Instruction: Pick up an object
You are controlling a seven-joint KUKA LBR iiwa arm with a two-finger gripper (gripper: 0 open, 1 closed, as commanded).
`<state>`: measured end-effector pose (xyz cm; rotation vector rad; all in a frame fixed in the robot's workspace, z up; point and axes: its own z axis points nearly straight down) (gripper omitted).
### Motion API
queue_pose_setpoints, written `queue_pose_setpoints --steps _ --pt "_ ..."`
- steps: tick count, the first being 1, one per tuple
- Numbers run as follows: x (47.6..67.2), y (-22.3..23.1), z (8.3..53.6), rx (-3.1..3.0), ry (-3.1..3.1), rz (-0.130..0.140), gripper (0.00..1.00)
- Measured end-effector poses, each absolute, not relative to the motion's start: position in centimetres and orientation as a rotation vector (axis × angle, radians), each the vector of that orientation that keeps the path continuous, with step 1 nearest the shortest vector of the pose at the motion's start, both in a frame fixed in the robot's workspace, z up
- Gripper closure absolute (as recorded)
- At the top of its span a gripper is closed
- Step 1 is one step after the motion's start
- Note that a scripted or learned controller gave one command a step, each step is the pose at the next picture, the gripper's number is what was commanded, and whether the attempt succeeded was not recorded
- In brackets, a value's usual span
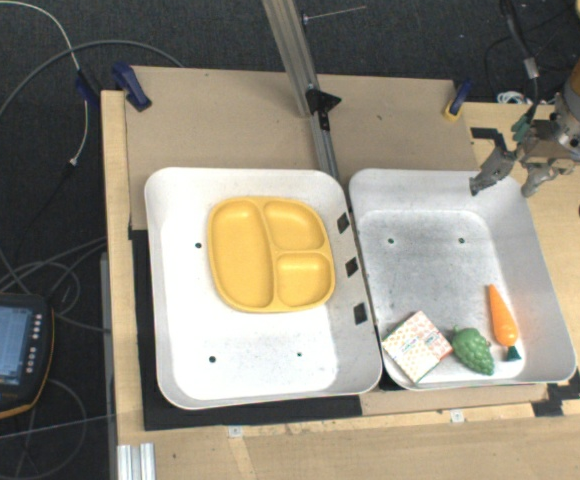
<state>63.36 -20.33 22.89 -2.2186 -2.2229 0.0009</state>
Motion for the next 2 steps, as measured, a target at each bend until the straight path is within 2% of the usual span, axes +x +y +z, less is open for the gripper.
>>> queue_pose_setpoints --steps 1,2 --pt "63.4 -20.3 22.9 -2.219 -2.223 0.002 0.00" --pt "64.3 -19.9 17.7 -2.215 -2.220 0.005 0.00"
